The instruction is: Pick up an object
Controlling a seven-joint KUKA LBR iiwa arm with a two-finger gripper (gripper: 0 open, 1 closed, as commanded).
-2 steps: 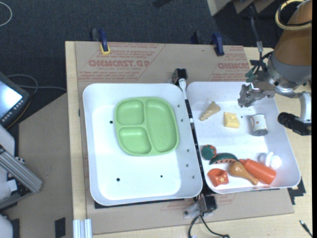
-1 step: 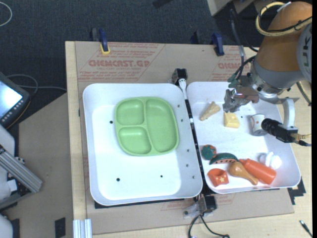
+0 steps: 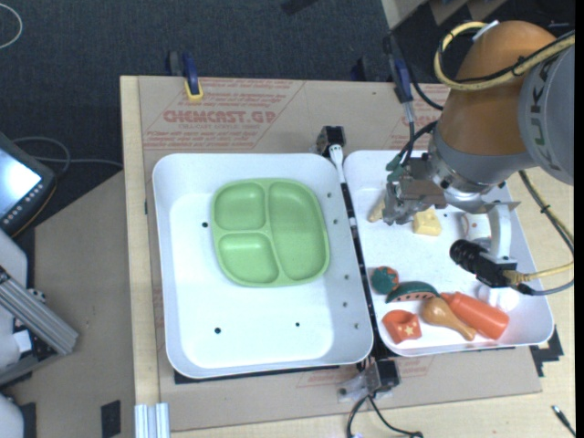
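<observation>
Yellow wedge lies in right bin, far half, just right of gripper, near-touching; small tan piece just left of gripper; gripper low over bin floor, grip state cannot tell; nothing seen held; orange carrot-like toy, red piece, green-red ball well nearer camera than wedge; green divided plate in left bin.

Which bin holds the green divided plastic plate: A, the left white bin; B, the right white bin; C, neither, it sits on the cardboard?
A: the green divided plastic plate lies flat in the left white bin, while the toy foods are in the right white bin.
</observation>
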